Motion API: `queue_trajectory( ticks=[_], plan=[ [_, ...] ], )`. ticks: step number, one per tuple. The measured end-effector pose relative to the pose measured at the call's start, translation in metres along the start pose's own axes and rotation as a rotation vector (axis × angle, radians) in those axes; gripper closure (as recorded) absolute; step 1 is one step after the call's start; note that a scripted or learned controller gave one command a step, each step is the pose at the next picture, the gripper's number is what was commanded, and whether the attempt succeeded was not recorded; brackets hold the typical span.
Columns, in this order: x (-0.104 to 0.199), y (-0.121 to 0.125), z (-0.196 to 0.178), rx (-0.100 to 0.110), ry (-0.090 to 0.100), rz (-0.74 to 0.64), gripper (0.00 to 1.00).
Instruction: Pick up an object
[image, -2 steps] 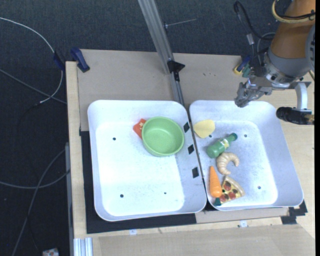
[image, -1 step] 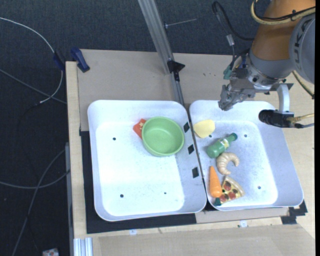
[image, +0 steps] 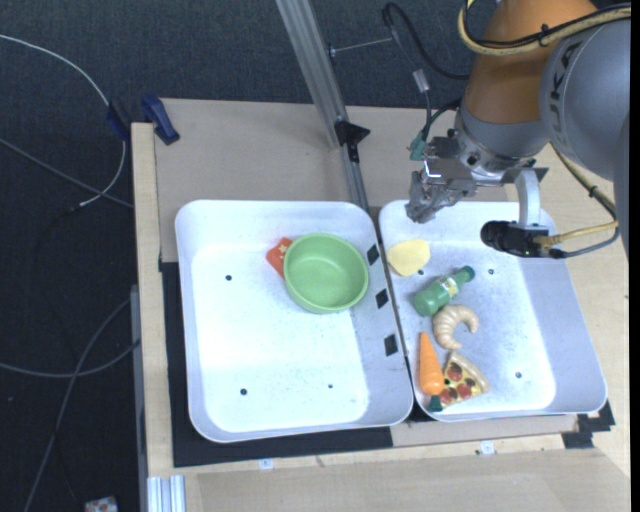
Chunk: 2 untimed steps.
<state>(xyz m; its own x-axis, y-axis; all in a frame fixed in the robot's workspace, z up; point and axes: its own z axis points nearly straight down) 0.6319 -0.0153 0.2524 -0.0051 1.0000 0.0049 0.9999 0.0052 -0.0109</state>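
A pale yellow lemon-like piece (image: 408, 257) lies just below the pincer (image: 422, 207), the nearest candidate for the pick, against the near-left wall of the right bin (image: 560, 330). The pincer hangs above the bin's upper left corner with nothing between its fingers; how far they stand apart cannot be told from this slant. Farther below it sit a green bottle (image: 441, 292), a croissant (image: 456, 323), a carrot (image: 429, 364) and a pizza slice (image: 462, 381), closely packed. To do the step well, the arm should likely descend straight over the yellow piece, straddling it clear of the wall and the bottle. Off to the pincer's lower left, the left bin (image: 230, 370) holds a green bowl (image: 325, 271).
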Motion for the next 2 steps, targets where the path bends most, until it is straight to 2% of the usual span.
queue_trajectory(
  ticks=[1,2],
  plan=[
    [0.056,-0.006,0.015,0.004,0.000,-0.001,1.00],
    [0.109,-0.004,0.009,-0.010,-0.001,-0.001,1.00]
  ],
)
